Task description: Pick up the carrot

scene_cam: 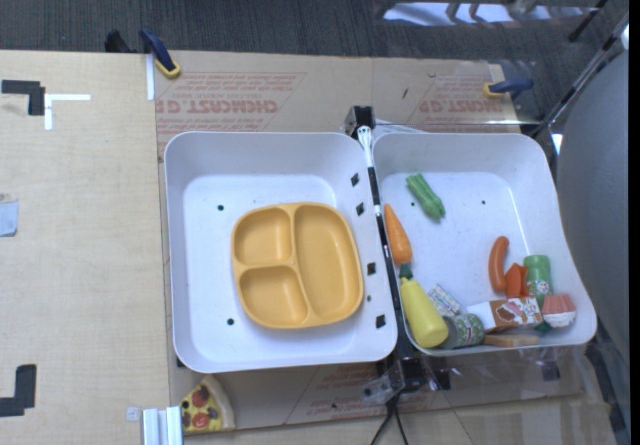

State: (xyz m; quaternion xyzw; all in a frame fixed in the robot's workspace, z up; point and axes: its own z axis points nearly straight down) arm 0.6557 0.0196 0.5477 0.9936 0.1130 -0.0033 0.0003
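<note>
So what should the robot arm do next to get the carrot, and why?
Probably swing in over the right bin and stop above the carrot. The carrot lies untouched against that bin's left wall, just above the yellow bottle, with nothing on top of it.

1. Two white bins (pixel 190 233) on brown cardboard (pixel 260 98) printed with red lettering.
2. A yellow plate (pixel 297 264) in the left bin.
3. An orange carrot (pixel 397 236) with a green top, beside a green pepper (pixel 425 196) and a yellow bottle (pixel 421 316).
4. A red sausage (pixel 497 263).
</note>
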